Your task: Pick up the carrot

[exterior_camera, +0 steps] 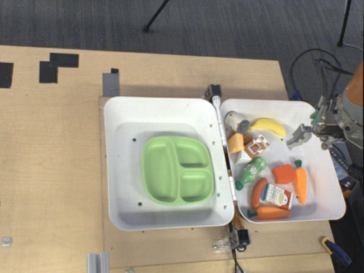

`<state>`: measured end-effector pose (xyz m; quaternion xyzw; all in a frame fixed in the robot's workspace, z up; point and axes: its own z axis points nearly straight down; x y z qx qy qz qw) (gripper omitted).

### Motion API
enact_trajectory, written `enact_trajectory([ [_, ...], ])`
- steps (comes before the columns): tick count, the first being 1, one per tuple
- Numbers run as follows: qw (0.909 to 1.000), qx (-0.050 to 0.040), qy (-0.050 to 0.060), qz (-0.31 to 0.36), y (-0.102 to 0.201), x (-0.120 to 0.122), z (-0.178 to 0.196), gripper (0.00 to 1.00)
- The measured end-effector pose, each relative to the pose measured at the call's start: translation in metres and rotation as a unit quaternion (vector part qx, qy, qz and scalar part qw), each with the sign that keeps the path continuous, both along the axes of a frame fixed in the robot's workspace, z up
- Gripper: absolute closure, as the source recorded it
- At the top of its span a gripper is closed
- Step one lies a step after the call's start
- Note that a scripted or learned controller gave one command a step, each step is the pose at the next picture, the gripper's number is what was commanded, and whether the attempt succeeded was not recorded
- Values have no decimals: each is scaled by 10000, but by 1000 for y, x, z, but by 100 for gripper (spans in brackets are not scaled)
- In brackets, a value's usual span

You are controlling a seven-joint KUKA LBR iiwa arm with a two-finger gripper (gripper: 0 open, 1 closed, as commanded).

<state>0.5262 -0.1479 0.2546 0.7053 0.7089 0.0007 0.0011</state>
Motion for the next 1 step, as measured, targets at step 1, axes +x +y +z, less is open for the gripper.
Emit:
enact_trajectory([
  [1, 9994, -1, 15, 341, -59, -14, -99, 0],
])
